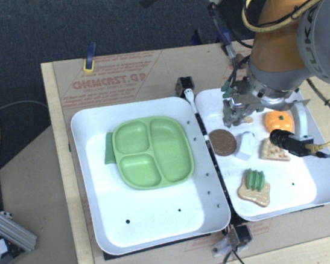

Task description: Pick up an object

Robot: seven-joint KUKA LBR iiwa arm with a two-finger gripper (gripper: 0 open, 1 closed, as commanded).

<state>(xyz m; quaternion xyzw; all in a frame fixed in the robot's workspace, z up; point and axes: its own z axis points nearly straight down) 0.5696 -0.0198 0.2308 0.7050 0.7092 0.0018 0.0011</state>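
Gripper (237,118): I cannot tell its state | hangs over right bin (319,189), near brown disc (222,141) | left bin (99,186): green tray (153,151)

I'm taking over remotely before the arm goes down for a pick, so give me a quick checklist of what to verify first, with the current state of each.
1. Gripper is over the right bin, near its top left part: ok.
2. Nothing seen between its fingers: ok.
3. Fingers open for a grasp: cannot tell, the wrist blocks them.
4. Targets within the bin: brown round cookie, orange fruit, cracker slice, green-topped toast: ok.
5. Cookie lies close to the bin's left wall, little room on that side: not ok.
6. Green divided plate sits in the left bin, away from the arm: ok.
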